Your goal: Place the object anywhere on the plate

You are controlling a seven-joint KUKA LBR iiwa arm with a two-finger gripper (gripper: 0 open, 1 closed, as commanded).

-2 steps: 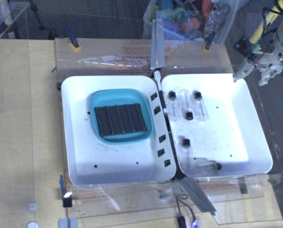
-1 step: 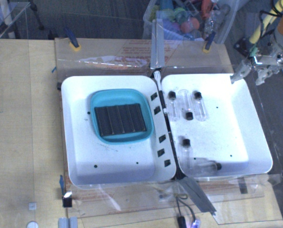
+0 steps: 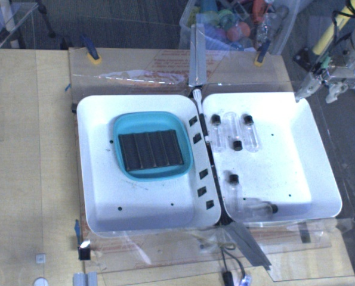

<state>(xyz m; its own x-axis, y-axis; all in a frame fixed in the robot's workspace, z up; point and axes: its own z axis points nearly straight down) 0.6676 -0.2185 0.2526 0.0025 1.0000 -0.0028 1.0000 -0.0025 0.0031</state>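
Note:
A teal plate [image 3: 120,130] lies in the left bin [image 3: 96,201]. A dark ribbed rectangular block [image 3: 150,149] rests flat on the plate and covers most of its middle. In the right bin [image 3: 296,159] lie several clear vials with black caps, such as one vial [image 3: 249,131] near the back and another vial [image 3: 258,208] at the front wall. My gripper [image 3: 327,83] hangs beyond the right bin's back right corner, away from the vials and the plate. Its tip is small and blurred.
A row of black tabs [image 3: 202,173] runs along the divider between the bins. A clear crate of coloured toys [image 3: 237,11] stands behind the bench. Yellow clamps [image 3: 92,55] hold plastic sheeting at the back edge. Cables [image 3: 231,273] lie at the front.

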